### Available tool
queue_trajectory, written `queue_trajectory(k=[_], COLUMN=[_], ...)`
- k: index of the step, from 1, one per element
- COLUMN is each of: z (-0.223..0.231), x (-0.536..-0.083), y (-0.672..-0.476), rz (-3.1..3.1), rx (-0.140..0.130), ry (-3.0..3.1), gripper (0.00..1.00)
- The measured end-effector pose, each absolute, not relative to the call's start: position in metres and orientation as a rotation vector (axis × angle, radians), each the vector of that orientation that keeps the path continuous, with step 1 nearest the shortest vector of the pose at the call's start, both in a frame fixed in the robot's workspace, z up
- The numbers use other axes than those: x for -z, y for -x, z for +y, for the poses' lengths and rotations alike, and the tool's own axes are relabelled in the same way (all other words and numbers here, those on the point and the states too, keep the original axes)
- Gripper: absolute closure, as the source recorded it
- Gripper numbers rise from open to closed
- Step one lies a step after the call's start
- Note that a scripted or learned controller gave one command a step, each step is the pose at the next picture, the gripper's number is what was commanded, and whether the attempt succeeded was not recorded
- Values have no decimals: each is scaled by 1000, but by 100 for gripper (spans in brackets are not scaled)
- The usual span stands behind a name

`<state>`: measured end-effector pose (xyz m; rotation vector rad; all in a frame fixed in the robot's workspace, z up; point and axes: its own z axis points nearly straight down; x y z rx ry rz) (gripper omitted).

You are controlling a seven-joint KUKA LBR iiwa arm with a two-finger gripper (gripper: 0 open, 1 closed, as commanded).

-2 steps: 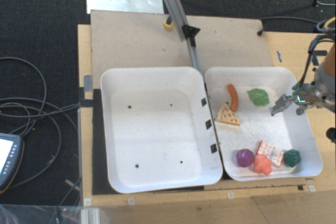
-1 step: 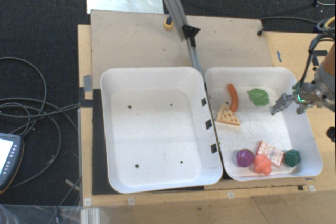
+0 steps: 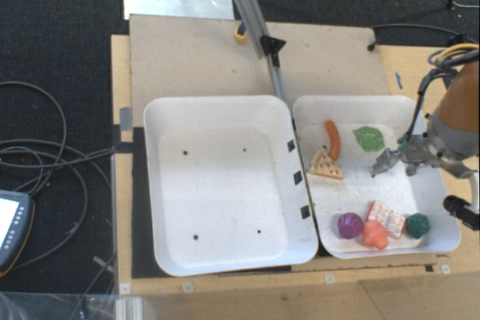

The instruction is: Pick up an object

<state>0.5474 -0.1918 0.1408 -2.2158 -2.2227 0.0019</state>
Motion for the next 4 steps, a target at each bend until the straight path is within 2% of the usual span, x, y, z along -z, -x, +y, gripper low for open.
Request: queue_trajectory(k=[1,2,4], z=[-191,-192,-210], x=[-88,-102,-199], y=[-547,-549,-555], rz=[-2221,-2225,-2230], rx=[-2,3,5], ry=[2218,2222,2224], gripper=[0,100,100])
